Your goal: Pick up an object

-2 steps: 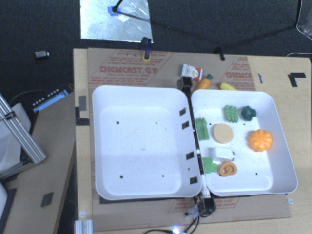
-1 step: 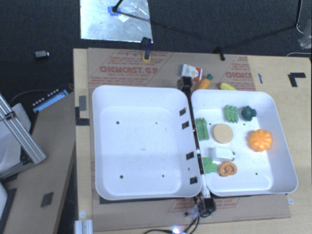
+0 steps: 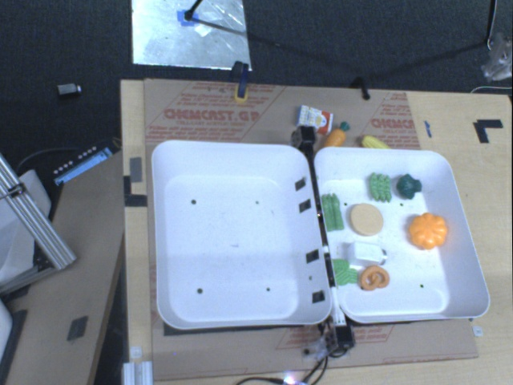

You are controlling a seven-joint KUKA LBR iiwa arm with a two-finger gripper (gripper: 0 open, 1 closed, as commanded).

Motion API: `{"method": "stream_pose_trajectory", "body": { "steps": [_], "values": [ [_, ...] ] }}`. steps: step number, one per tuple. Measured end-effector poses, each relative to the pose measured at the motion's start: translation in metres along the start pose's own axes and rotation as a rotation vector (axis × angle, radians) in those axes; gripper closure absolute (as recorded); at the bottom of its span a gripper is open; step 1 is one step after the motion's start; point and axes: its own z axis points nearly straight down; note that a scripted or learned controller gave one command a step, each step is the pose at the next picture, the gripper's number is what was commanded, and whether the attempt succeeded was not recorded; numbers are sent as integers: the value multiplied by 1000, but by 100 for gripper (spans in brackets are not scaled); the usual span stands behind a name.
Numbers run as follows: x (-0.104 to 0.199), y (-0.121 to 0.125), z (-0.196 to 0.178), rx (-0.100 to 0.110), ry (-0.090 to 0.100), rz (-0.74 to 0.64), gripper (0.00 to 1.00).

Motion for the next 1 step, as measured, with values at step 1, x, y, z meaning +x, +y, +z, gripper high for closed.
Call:
{"method": "stream_pose_trajectory", "body": {
  "steps": [1],
  "values": [
    [-13, 0, -13, -2, -1, 2, 100]
  ]
}}
